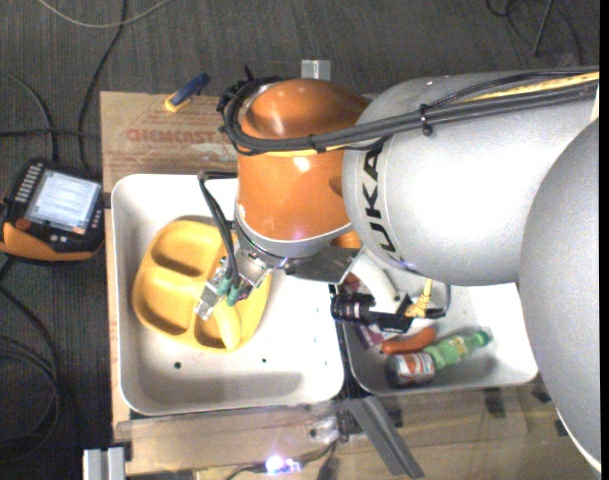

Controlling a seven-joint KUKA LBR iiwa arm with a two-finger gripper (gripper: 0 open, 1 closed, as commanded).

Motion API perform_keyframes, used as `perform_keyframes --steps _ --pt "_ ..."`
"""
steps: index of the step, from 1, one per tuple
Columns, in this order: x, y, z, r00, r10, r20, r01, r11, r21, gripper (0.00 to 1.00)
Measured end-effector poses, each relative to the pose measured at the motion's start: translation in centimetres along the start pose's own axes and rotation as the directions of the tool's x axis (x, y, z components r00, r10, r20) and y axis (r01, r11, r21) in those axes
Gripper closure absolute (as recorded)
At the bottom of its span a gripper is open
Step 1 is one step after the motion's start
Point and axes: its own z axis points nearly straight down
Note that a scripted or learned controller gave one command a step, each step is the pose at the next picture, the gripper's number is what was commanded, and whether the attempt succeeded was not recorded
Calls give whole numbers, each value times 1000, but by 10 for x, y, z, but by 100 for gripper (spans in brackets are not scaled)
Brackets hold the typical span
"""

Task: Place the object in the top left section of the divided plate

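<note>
Gripper (pixel 220 294) location: above the left bin (pixel 234 373), over the right part of the yellow divided plate (pixel 164 290), close to the ridge that separates its sections. Whether it is spread, pressed together or pinching an item cannot be told; the tip is small and partly covered by the wrist. A small green-and-pale detail shows at the tip, but it cannot be told if this is a held item or part of the tool.

The arm (pixel 464 178) reaches in from the right. Its orange band (pixel 289 168) sits over the far right part of the left bin and hides the far right edge of the plate.

The divided plate lies in the left half of the left bin, on the bin floor. Its far section and left section are in view.

Which item is the task's object cannot be told.

The right bin (pixel 514 366) holds, near its near edge, a green bottle (pixel 454 346), a red-orange elongated item (pixel 409 341) just left of the bottle, and a can (pixel 414 369) on its side just nearer than both.

A teach pendant (pixel 49 213) lies on the floor, left of the bench.
</note>
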Motion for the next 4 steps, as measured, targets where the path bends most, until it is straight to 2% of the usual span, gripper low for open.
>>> perform_keyframes --steps 1,2,3,4 --pt "6 7 18 998 -55 -1 55 998 1 100" --pt "-32 -6 19 994 -111 0 111 994 0 100" --pt "-13 -14 30 991 -132 0 132 991 0 100" --pt "-75 -81 36 999 -40 -2 40 999 -1 100"
